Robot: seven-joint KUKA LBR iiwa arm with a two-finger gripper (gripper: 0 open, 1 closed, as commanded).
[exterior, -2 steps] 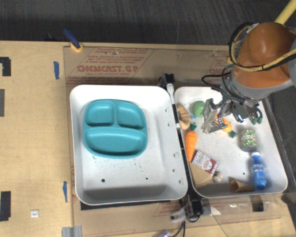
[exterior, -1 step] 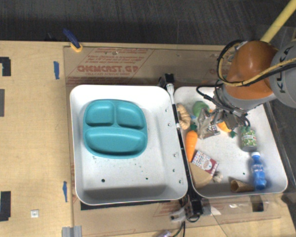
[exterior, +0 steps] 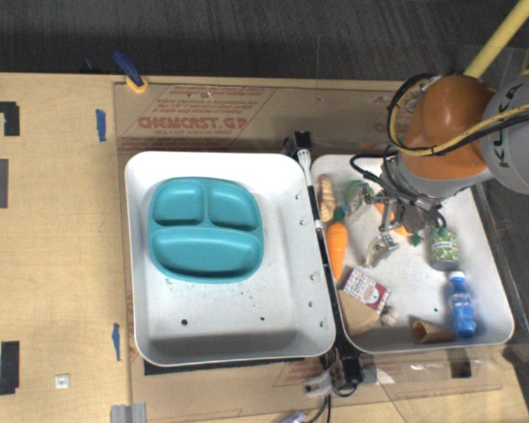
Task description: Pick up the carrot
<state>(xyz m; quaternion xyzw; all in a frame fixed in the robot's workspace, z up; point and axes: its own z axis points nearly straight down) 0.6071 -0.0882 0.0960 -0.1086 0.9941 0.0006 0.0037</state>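
The carrot (exterior: pixel 336 247) is orange with a pale green top. It lies lengthwise along the left wall of the right bin (exterior: pixel 489 263). My gripper (exterior: pixel 381 247) hangs low over the middle of that bin, a short way right of the carrot and apart from it. I see nothing held in it. The grey wrist and orange band (exterior: pixel 443 129) rise above it toward the upper right.
A tan bread-like piece (exterior: pixel 325 196) lies just beyond the carrot. A red-and-white packet (exterior: pixel 365 289), a brown cone (exterior: pixel 430 330), a blue bottle (exterior: pixel 461 304) and a green jar (exterior: pixel 443 248) share the right bin. The left bin (exterior: pixel 220 324) holds a teal divided plate (exterior: pixel 206 228).
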